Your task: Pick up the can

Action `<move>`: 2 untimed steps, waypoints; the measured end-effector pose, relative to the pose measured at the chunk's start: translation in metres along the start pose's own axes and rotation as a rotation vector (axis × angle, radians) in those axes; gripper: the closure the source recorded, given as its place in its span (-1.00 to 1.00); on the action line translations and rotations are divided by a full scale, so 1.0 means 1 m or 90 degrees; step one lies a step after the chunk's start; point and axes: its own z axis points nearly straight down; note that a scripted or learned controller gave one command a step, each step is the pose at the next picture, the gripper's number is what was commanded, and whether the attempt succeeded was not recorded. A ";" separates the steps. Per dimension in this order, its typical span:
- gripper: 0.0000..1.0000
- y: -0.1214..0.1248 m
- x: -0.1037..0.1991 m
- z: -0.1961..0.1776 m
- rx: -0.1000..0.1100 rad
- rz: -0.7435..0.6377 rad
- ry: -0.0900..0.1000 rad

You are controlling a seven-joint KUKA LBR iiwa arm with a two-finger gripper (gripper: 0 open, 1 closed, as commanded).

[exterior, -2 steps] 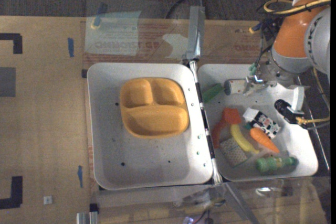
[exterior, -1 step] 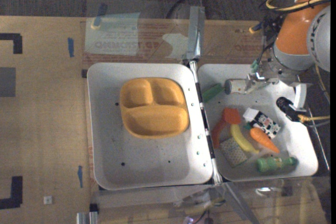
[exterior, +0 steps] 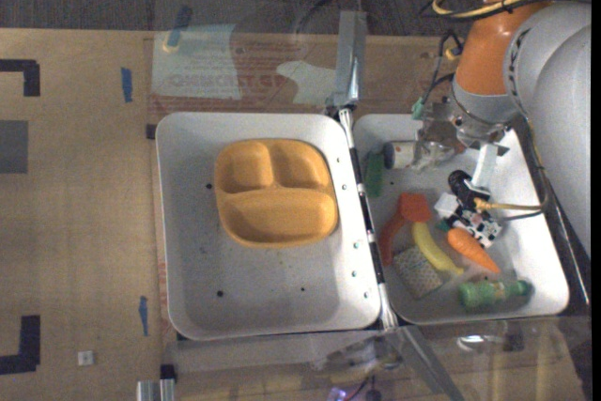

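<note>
Tabletop [exterior: 75,202], left side: left bin [exterior: 178,230] holds a yellow divided plate [exterior: 275,192], nothing else of note

Right bin [exterior: 537,269], crowded. Green item [exterior: 374,174] against its left wall. Just right of that, near the far edge, the can [exterior: 400,153]: small, pale, lying on its side. Nearer the front: a red piece [exterior: 406,213], banana [exterior: 434,249], carrot [exterior: 471,251], green bottle [exterior: 495,293] along the front wall

Gripper [exterior: 434,148] is low in the right bin, right up against the can's right end; touching or just beside, cannot tell which. Whether it is apart or together cannot be told either; the wrist hides it. No can seen clamped in it

Step in hand, by my reading: the approach and closing stage, grasp not yet confirmed. Next move calls for straddling the can across its round body, clamping firmly, then lifting straight up. Risk: the can may roll left toward the green item if nudged
</note>
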 end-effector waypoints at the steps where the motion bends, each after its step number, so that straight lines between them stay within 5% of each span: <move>1: -1.00 -0.003 0.007 0.010 0.005 -0.005 0.005; 2: -1.00 -0.002 0.071 -0.075 -0.028 0.130 0.010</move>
